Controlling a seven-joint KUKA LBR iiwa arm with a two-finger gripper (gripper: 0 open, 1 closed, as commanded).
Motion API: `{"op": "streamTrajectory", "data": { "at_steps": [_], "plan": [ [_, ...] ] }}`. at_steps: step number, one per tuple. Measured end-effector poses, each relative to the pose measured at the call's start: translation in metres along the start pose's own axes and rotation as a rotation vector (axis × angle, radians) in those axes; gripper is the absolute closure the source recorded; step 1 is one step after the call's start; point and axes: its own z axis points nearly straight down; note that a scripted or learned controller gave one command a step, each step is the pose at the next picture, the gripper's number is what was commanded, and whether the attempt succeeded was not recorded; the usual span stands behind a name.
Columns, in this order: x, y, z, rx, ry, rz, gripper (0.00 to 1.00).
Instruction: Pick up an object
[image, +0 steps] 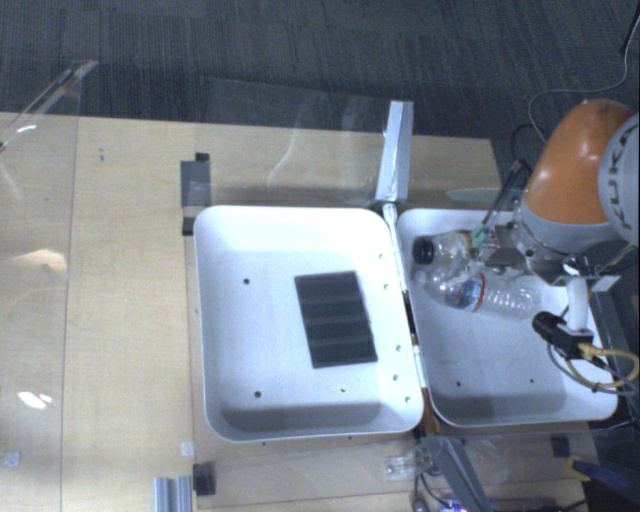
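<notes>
A clear plastic bottle (478, 288) with a black cap lies on its side in the right bin (500, 385), cap toward the bin's upper left. A black ribbed rectangular block (335, 318) lies flat in the middle of the left bin (230, 330). The arm's orange-banded wrist (580, 170) hangs over the right bin's far right corner. The gripper (497, 250) sits low at the bottle's upper edge, largely hidden under the wrist.
A metal divider post (395, 150) rises behind the seam between the two bins. Cables and a black connector (560, 335) trail over the right bin's right side. A clear panel stands behind the left bin. Bare wooden bench lies to the left.
</notes>
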Motion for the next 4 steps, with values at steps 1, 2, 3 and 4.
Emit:
{"op": "streamTrajectory", "data": {
  "at_steps": [1,2,3,4],
  "plan": [
    [0.016,0.023,0.002,-0.003,0.000,0.020,0.00],
    [0.016,-0.030,0.002,-0.002,0.000,-0.056,0.00],
    [-0.009,0.029,0.072,-0.031,-0.004,-0.046,0.00],
    [-0.015,0.027,0.078,-0.053,-0.005,-0.132,0.00]
  ]
}}
